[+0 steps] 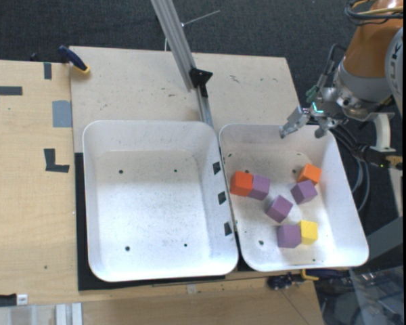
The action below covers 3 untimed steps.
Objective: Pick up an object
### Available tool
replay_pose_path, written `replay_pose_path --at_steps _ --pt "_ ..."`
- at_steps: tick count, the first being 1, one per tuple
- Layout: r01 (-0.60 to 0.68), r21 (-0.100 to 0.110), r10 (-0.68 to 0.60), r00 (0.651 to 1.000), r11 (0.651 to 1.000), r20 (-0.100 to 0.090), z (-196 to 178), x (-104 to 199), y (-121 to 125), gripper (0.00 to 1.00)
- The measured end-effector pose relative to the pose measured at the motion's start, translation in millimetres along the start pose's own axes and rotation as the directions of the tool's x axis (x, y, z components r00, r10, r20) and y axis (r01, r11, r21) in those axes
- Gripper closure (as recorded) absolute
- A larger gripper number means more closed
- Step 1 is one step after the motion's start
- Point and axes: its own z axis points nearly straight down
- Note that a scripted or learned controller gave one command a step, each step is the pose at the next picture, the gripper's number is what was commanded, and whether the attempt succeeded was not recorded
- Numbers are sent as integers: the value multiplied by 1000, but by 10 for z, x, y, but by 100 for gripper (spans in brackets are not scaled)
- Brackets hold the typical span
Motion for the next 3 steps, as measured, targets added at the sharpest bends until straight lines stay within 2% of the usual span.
replay_pose_path --at_steps 1,3 --pt "1 -4 -1 1000 1000 2 -29 -1 9 0" --pt "1 3 -1 1000 1000 1 1175 83 -109 0"
